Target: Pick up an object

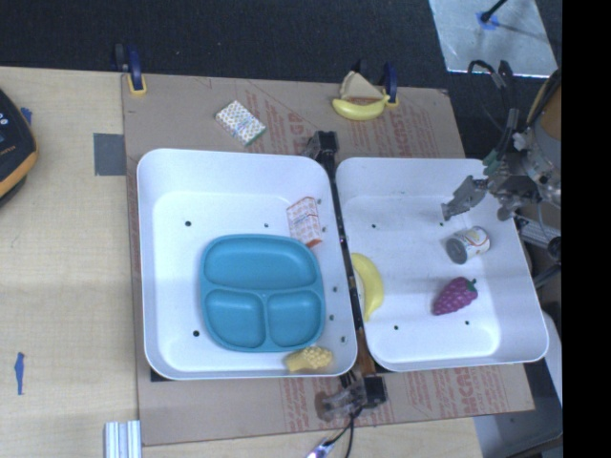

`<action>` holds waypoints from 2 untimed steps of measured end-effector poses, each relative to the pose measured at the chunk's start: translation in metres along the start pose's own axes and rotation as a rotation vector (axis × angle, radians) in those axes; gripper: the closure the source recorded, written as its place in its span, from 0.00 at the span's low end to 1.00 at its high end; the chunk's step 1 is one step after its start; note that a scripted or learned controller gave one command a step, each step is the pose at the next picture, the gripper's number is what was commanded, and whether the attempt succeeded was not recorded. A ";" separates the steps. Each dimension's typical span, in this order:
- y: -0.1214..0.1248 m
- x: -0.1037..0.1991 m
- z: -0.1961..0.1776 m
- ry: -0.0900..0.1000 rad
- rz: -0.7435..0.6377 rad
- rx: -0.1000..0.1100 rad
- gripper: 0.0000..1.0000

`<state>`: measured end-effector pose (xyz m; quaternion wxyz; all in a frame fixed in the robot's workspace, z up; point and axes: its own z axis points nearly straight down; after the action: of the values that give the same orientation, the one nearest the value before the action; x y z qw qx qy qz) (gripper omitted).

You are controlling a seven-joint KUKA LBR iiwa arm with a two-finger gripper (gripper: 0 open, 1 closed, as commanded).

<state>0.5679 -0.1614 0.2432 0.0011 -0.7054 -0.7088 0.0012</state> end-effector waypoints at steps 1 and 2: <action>-0.053 -0.023 0.089 0.000 0.000 0.001 0.00; -0.028 -0.035 0.152 0.001 -0.001 0.002 0.00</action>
<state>0.5398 -0.1968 0.0913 0.0019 -0.7051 -0.7091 0.0015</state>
